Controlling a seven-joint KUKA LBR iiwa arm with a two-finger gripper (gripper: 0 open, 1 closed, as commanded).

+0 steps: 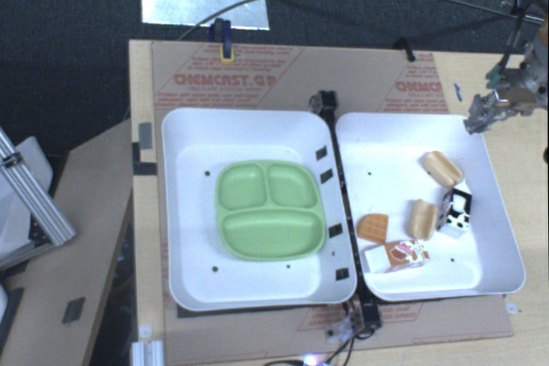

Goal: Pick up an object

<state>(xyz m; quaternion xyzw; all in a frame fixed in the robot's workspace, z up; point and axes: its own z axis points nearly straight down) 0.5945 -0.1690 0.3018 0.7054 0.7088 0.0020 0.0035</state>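
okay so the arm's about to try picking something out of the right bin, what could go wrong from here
1. The items in the right bin are crowded: the tan roll touches the black-and-white piece, so a grasp may catch two or nudge one away.
2. The gripper hangs over the bin's far corner and may clip the rim descending.

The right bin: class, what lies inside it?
Inside the right bin lie two bread rolls, a waffle-like piece, a red-and-white packet and a black-and-white block. Anything beneath them is covered.
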